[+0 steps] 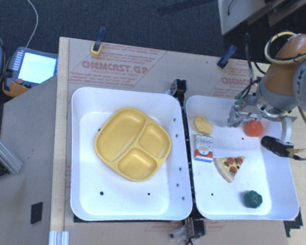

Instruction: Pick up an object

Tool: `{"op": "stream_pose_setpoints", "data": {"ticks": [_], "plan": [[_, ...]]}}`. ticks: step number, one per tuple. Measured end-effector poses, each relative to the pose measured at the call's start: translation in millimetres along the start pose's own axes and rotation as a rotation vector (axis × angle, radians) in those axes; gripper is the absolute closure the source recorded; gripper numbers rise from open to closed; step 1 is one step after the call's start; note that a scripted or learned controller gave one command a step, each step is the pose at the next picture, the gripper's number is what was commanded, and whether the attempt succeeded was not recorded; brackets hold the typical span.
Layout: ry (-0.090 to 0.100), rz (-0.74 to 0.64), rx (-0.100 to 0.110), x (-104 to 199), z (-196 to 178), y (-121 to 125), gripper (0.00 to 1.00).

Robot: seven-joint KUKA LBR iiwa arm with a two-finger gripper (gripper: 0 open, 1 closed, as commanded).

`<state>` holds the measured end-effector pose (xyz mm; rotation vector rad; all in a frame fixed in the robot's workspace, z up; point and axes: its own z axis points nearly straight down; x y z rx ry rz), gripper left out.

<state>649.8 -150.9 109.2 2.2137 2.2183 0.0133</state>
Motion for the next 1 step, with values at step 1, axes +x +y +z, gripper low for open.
{"op": "stream_pose_setpoints", "data": {"ticks": [1], "plan": [[-0.002, 0.000, 0.006, 6.1, -45.7, 1.5, 1.00]]}}
